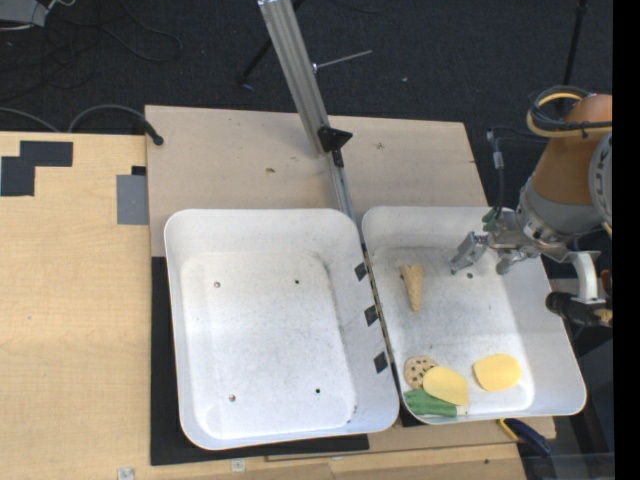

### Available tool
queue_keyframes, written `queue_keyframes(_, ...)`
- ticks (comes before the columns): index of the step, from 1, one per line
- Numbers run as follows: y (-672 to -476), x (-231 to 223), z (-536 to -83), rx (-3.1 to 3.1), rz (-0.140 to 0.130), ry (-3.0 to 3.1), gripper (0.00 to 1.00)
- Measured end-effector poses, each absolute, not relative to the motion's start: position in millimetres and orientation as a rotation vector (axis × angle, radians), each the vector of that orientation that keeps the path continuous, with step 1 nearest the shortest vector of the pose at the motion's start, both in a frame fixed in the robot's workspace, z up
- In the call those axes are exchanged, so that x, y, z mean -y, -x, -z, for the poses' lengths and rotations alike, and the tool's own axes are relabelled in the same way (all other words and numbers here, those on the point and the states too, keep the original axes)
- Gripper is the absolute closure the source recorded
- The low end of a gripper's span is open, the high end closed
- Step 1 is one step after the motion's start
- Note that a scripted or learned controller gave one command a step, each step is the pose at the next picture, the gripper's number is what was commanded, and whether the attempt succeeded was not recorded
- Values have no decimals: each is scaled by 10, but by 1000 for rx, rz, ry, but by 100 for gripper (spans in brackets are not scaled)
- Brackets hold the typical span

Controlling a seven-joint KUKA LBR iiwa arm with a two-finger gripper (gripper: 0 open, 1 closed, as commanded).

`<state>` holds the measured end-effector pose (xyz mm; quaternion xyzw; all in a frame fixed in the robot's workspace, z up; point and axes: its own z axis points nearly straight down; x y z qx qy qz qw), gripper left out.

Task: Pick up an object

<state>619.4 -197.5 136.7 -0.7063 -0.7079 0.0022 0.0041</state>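
Along the near rim of the right bin (560,400) a cluster of small items is seen: a green piece (428,404) partly tucked under a yellow lump (445,385), its shape hard to make out; a round speckled biscuit-like disc (418,369) touching that lump; and a second yellow piece (497,372) just beside, apart from the others. Farther in, a tan cone-shaped object (412,285) lies alone on the bin floor, its narrow end pointed toward the near side. The left bin (200,238) is seen alongside, on the pale surface (230,158). Beyond the cone, the tool (492,254) hangs over the far right part of the right bin, its fingers spread apart with nothing between them. The arm (565,168) is cut off at the right edge.
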Motion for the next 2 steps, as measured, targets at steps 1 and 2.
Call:
queue_keyframes(1,-6191,1963,-891,2221,-4,2217,0)
queue_keyframes(2,-6198,1965,-1012,2222,-1,2219,100)
